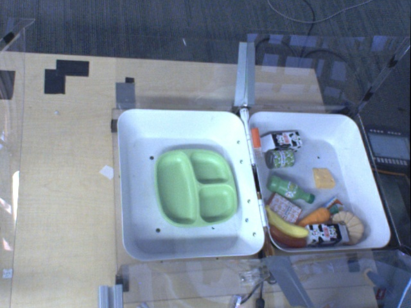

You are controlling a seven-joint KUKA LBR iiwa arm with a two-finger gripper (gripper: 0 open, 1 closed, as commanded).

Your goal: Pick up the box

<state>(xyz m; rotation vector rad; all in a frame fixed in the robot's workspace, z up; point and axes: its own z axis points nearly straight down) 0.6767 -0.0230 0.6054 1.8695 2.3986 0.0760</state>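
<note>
where bottle (pixel 290 190) ends, seemingly box (pixel 284 207).

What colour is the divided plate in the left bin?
Light green, seen clearly in the camera view: the divided plate lies in the left bin.

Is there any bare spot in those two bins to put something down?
Yes. The left bin has bare floor around the green tray, widest along its left wall. The right bin is free along its top and right side, beyond the cheese. Its lower left corner is crowded with toy food.
</note>
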